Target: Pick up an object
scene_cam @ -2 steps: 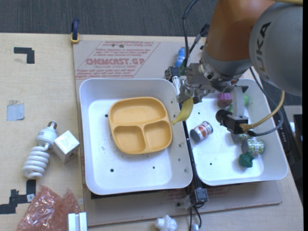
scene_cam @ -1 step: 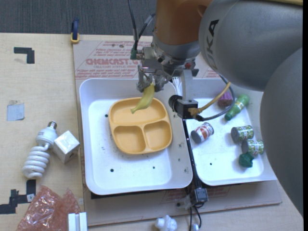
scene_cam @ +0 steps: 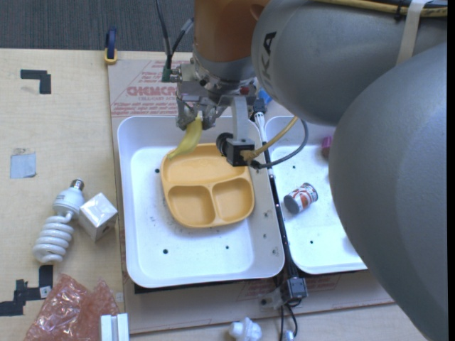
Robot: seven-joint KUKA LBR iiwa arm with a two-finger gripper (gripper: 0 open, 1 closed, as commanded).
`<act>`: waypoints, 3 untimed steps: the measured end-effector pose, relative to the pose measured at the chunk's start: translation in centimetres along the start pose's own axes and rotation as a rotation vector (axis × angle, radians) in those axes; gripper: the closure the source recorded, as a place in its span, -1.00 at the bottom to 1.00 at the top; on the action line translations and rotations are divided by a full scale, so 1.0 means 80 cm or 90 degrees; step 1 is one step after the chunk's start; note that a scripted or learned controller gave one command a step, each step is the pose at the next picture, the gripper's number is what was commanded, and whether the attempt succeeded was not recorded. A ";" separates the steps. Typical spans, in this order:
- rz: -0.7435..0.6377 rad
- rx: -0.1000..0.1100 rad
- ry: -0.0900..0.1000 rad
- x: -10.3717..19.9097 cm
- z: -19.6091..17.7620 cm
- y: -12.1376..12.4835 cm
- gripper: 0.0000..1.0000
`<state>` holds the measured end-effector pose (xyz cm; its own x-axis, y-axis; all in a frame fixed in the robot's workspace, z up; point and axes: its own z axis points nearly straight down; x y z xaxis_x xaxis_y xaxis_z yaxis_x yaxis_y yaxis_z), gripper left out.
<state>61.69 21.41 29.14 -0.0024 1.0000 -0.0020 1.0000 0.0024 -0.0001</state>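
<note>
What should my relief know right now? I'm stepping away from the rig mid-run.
Pincer: low over the left bin, at its far edge, with a yellow banana-like piece hanging from it.
Yellow divided tray: lying flat in the left bin, the yellow piece's lower end at its far rim.
Small can: on its side in the right bin.
Done: apparent grasp. Left: confirm the hold, lift clear.

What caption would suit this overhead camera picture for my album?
Robot arm's tool grips a yellow banana above a divided yellow plate in the left white bin.

Matt yellow plastic tray (scene_cam: 206, 196), glossy white plastic bin (scene_cam: 142, 254), crinkly clear-red wrap (scene_cam: 67, 307), cardboard sheet (scene_cam: 142, 91).
</note>
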 end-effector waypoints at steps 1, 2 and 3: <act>0.002 0.000 0.000 -0.038 -0.041 0.030 1.00; 0.001 0.001 0.000 -0.038 0.001 0.052 1.00; 0.002 0.000 0.000 -0.119 -0.053 0.052 1.00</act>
<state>65.91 11.88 33.38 0.0004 1.0000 -0.0013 1.0000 -0.0004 0.0003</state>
